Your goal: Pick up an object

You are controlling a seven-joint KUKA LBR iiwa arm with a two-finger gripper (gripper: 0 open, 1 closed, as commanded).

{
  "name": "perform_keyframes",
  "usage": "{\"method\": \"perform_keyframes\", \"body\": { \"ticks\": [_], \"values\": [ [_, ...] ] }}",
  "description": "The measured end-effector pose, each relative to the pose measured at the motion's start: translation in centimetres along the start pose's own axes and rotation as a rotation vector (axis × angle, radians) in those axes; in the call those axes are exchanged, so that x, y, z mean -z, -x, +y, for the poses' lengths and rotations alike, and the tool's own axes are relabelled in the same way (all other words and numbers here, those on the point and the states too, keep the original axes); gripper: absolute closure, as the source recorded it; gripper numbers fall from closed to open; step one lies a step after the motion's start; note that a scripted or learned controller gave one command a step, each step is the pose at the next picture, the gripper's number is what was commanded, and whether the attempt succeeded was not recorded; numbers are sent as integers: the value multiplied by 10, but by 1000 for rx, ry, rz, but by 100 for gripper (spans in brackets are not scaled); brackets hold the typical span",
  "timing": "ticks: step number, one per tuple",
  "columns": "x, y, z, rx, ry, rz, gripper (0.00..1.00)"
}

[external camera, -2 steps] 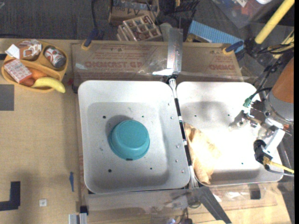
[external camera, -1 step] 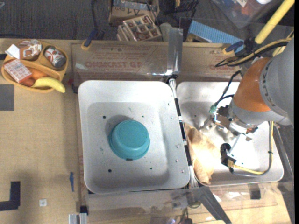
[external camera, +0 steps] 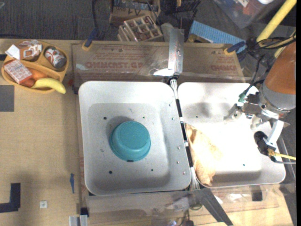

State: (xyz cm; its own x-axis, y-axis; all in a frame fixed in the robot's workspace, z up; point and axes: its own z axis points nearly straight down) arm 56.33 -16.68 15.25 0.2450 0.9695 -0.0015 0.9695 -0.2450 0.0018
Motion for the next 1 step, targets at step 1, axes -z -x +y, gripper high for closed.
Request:
{"method": "perform_keyframes", "body": {
  "ticks": [1],
  "values": [
    [-19, -31, -51, -108, -6, 2, 0]
  ]
}}
